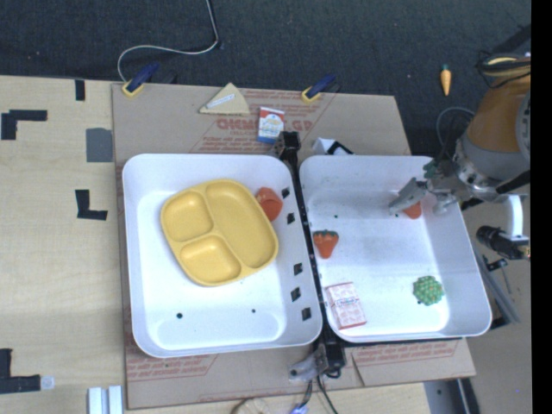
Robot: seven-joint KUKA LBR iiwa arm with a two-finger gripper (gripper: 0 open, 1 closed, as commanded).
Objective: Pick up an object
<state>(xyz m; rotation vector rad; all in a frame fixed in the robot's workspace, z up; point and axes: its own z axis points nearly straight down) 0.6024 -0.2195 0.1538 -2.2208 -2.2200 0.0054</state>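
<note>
My gripper (416, 198) hangs over the upper right part of the right bin (379, 179). A small red object (415, 211) shows just beneath its tip, touching or very close to it. I cannot make out whether that object is gripped. Also in this bin are a red strawberry-like piece (325, 242) near the left wall, a green broccoli-like piece (427, 290) at the lower right, and a flat red and white packet (345, 304) at the bottom.
The left bin (147, 300) holds a yellow divided plate (218, 231) with an orange-red piece (270, 203) at its right edge. Behind the bins on the cardboard lie a small carton (271, 125) and a sandwich wedge (226, 100).
</note>
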